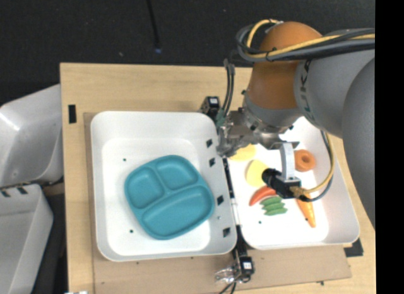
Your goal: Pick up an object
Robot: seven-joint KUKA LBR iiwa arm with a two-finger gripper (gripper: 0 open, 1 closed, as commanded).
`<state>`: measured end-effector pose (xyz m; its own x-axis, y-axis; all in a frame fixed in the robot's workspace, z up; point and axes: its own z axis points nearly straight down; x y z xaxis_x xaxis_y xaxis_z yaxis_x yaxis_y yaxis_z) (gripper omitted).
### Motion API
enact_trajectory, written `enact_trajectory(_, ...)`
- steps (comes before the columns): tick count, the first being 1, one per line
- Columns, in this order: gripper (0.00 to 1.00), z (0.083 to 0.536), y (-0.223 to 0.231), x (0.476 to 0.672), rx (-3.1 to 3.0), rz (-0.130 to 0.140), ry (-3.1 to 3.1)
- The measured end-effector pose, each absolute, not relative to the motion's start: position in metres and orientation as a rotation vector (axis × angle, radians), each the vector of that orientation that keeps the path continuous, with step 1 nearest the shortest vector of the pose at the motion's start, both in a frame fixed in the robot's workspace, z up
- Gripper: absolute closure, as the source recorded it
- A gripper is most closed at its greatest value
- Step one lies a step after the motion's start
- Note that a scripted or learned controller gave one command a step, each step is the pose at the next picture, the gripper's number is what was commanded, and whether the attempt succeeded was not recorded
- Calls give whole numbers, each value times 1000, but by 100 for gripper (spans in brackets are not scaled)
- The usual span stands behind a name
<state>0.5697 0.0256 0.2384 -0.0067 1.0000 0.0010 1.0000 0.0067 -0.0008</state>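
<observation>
My tool [237,140] sits low at the right bin's [334,223] upper left corner, beside a yellow piece [255,173]; I cannot tell its state. A red pepper [261,194], green beans [274,205], a carrot [307,211] and an orange ring [305,161] lie nearby. A blue divided plate [168,195] rests in the left bin [107,160].

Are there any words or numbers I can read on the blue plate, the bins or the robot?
None can be read.
Blue plate: plain, no print.
Left bin and right bin: plain white, no labels.
Robot arm: no readable marking.
Toy foods such as the carrot: no text.
</observation>
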Motion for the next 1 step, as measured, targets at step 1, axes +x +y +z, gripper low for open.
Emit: enact_trajectory(1,100,249,78,561,-2212,-5,-2230)
